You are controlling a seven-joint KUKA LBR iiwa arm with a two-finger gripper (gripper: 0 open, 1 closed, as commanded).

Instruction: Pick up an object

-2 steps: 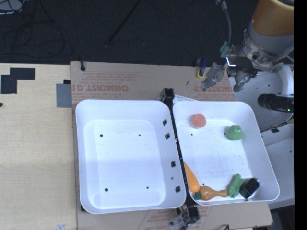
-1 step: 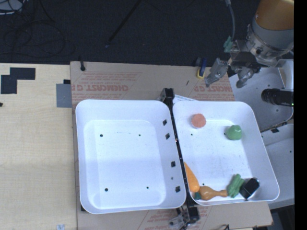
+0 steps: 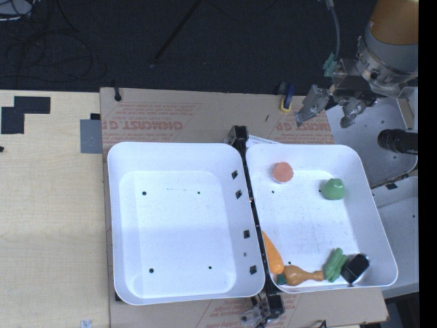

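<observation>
The right bin holds a pink round piece near its back, a green round object by the right wall, an orange carrot along the left wall, a tan gourd-shaped toy, a green pod and a black block at the front. My gripper hangs above the bench behind the right bin, its two fingers spread apart and nothing between them.
The left bin lies beside the right one, joined by a black divider with clips. A small yellow and blue object stands on the cardboard behind the bins. A black knob sticks out at the right.
</observation>
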